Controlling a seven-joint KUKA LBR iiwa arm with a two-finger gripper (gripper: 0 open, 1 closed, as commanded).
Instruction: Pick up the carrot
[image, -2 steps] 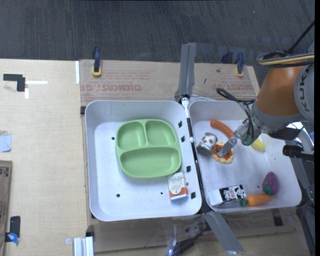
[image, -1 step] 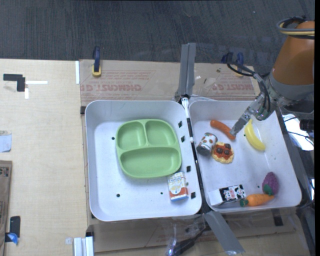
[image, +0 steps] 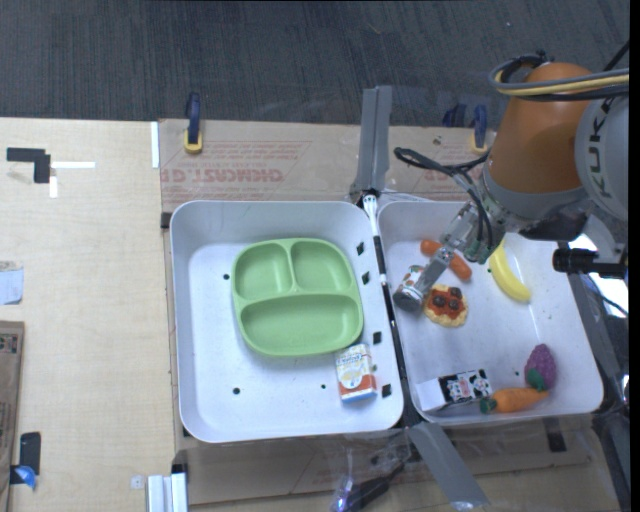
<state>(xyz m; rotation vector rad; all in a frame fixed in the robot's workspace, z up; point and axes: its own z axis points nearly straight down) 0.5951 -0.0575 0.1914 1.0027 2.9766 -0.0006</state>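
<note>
Two white bins lie before us. Nearest, the carrot (image: 517, 399) rests along the front edge of the right bin (image: 570, 340), beside a purple toy (image: 540, 366). Farther back, the gripper (image: 412, 291) hovers near a pizza slice (image: 446, 305); its fingers' spread we cannot tell.

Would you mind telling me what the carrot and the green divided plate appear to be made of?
The carrot looks like moulded plastic toy food: uniform orange with a smooth body and a green tip, though the finish is hard to judge at this size. The green divided plate looks like matte plastic or silicone: one even pastel colour, soft rounded rims, no sharp glare.
</note>
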